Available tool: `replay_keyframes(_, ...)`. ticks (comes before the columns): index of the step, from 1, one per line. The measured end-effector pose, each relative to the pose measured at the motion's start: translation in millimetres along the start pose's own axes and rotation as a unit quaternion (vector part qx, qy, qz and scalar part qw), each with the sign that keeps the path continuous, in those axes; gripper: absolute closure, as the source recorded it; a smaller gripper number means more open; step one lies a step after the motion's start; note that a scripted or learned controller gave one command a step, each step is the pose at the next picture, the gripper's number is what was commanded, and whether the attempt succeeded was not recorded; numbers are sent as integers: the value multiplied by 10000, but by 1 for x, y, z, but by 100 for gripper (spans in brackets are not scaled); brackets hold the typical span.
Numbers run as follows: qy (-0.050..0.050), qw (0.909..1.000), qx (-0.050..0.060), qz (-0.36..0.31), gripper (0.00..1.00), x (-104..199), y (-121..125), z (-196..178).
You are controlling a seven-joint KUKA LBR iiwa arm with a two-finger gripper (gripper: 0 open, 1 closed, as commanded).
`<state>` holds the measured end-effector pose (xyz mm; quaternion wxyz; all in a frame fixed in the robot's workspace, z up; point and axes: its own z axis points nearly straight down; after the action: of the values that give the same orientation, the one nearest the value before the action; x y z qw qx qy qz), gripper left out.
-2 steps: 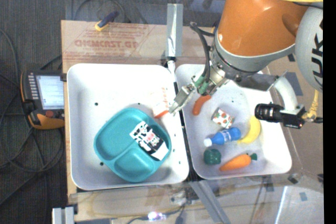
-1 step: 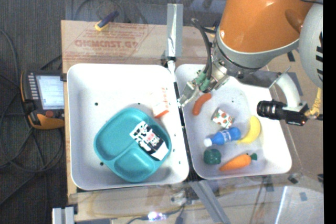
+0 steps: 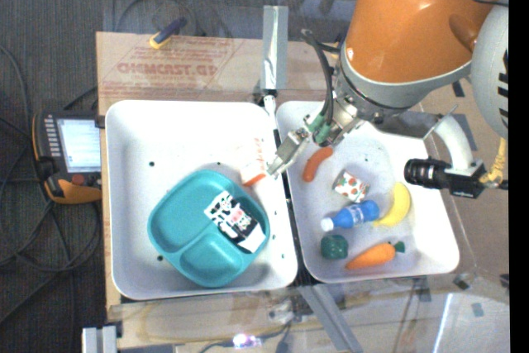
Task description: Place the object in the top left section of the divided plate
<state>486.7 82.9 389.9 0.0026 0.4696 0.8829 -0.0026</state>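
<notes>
We saw gripper (image 3: 277, 164) over the bins' divider, finger state unclear to us, black-and-white packet (image 3: 235, 219) in teal divided plate (image 3: 186, 248), left bin (image 3: 132, 169).

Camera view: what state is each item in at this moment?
Divided plate: left bin, tilted.
Black-and-white packet: lying in the plate.
End effector: above the divide between the bins.
Orange sausage: right bin, lying.
Blue bottle: on its side.
Banana: lying.
Carrot: lying.
</notes>
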Motion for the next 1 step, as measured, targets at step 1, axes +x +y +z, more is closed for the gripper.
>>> replay_keyframes(1, -10, 10000, 3, 1, 100, 0, 1, -9)
